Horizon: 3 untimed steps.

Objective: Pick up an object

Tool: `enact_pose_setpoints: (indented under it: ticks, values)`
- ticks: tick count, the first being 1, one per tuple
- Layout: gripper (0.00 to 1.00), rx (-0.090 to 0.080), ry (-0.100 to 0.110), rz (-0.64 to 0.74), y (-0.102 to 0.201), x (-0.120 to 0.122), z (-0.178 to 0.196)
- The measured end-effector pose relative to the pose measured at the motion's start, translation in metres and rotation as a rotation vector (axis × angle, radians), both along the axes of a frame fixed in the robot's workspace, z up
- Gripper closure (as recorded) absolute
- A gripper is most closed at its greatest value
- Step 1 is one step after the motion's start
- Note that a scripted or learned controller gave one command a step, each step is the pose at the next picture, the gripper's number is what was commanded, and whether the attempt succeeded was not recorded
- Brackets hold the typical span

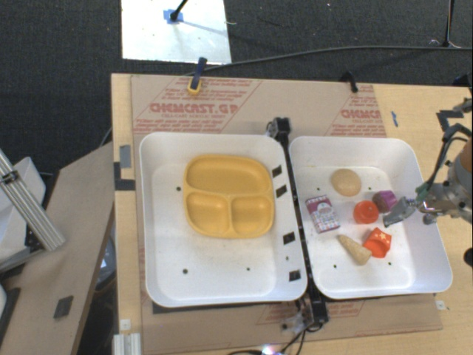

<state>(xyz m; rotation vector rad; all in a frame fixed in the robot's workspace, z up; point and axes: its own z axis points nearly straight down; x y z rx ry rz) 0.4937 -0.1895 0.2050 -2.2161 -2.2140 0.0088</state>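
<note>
Purple block [383,199], the object nearest the gripper [400,211], sits in the right bin [432,261] toward that bin's far-right part, just left of the fingertips and apparently touching or nearly touching them. Cannot tell how wide the jaws stand, nor whether anything lies between them; nothing clearly gripped. Could easily go wrong through crowding: orange round piece [365,212] lies just beside the purple block on its left, orange-red block [378,242] below it, and a cone-shaped tan piece [355,249] touching that orange-red block, so a closing grasp risks catching two things at once or pinching only an edge. Could also nudge the purple block away rather than straddle it, given an approach from the side at a low slant. Small, probably smooth toys, likely to squirt out from a partial hold. Further from the purple block: tan round object [345,182] up and to the left, well apart; pink-and-white carton [322,213] further left, near the divider. Well away, beyond the divider, a yellow sectioned tray [228,195] in the left bin [159,272], no part of any likely grasp. Also at risk: fingertips striking the right bin's floor if lowered too far.
</note>
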Motion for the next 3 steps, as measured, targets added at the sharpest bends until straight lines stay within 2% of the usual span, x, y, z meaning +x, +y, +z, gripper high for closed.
enact_pose_setpoints:
  ticks: [1, 2, 3]
  values:
    - [0.00, -0.003, -0.011, 0.004, 0.001, 0.003, 0.006]
    - [0.00, -0.002, -0.009, 0.003, 0.003, 0.000, -0.036]
    - [0.00, -0.001, -0.008, 0.003, 0.009, 0.008, -0.094]
